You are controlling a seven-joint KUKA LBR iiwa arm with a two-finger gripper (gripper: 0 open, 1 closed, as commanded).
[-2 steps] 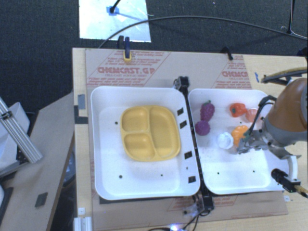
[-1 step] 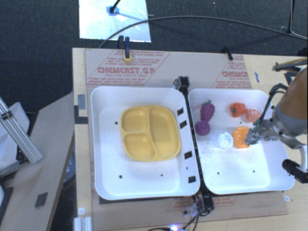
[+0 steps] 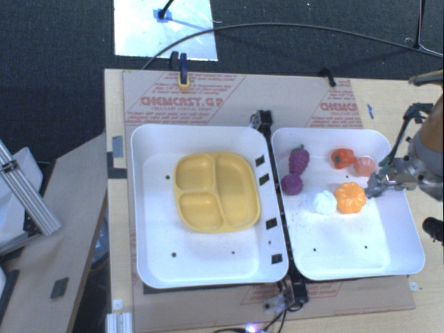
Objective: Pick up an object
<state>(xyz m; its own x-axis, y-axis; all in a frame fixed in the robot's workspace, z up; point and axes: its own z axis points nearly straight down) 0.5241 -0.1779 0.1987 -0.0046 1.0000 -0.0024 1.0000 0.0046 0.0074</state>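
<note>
At mid-right of the frame we see the hand [image 3: 378, 184] beside the orange pumpkin [image 3: 350, 198]; its opening we cannot tell.

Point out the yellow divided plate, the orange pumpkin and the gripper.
yellow divided plate [image 3: 214, 191]: camera view, centre ridge.
orange pumpkin [image 3: 350, 198]: camera view, top of its body.
gripper [image 3: 375, 186]: camera view, at its fingertips.

We seem to be in a lab: a bench [image 3: 229, 92] with two white bins [image 3: 159, 269], trailing cables [image 3: 291, 28], and dark carpet [image 3: 55, 61].
</note>
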